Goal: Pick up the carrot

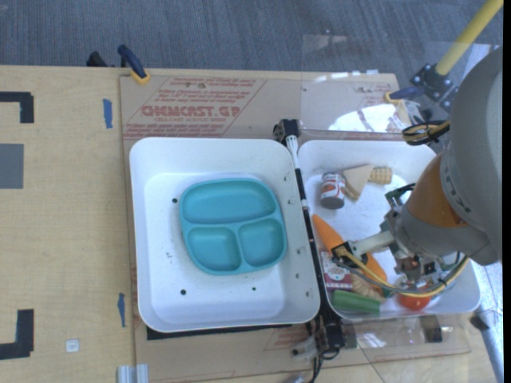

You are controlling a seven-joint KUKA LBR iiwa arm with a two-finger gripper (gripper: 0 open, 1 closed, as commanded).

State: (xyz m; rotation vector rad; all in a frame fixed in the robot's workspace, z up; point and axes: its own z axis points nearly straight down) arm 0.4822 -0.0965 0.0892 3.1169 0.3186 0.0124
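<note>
In right bin (pixel 467 298): carrot (pixel 326 233) partly hidden; gripper (pixel 411 271) obscured.

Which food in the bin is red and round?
The tomato, at the right bin's near edge. The carrot is long and orange; the cucumber is green.
</note>
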